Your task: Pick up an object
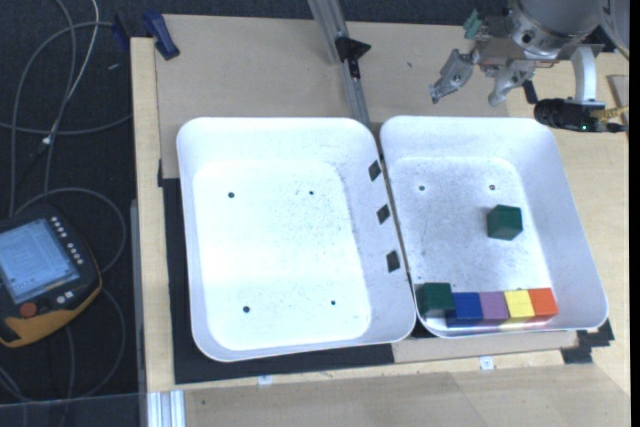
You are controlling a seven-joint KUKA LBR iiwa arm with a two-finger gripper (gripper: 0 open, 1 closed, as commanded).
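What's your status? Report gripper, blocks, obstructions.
Gripper open, holding nothing, above right bin's far edge. Green block lies alone mid-bin; five blocks lined along near wall. Nothing obstructing.

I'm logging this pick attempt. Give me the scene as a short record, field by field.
gripper: open, above the bench behind the right bin, holding nothing
right bin: six cubes
lone cube: dark green cube, mid-bin
front row, left to right: green cube, blue cube, purple cube, yellow cube, orange cube
left bin: beside the right bin
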